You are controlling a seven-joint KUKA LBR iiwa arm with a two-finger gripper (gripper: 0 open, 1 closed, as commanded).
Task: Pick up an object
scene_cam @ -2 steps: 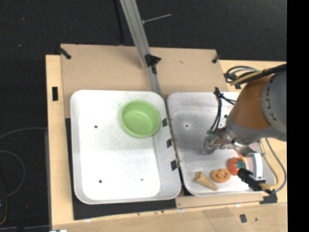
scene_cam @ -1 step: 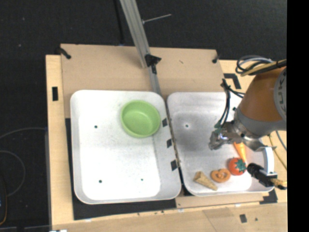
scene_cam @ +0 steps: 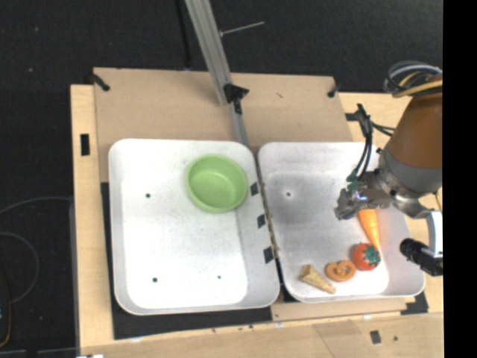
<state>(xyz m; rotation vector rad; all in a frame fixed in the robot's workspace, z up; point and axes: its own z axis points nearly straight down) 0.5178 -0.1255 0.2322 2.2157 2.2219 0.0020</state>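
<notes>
My gripper [scene_cam: 350, 203] hangs low over the right bin [scene_cam: 305, 177], near its right side. Just right of it and below lies an orange carrot [scene_cam: 370, 228], its upper end close to the gripper; whether they touch is unclear. A red tomato [scene_cam: 366, 256] sits below the carrot's tip. To its left are a small orange round piece [scene_cam: 340, 270] and a beige wedge [scene_cam: 316, 277] near the bin's front rim. A green bowl [scene_cam: 217, 183] stands in the left bin [scene_cam: 149, 237], at its upper right.
A grey metal post [scene_cam: 211, 47] slants up from the back of the bench, between the bins. The arm's orange band [scene_cam: 421, 129] and cables sit over the right bin's far right corner. The bench's wooden edge surrounds both bins.
</notes>
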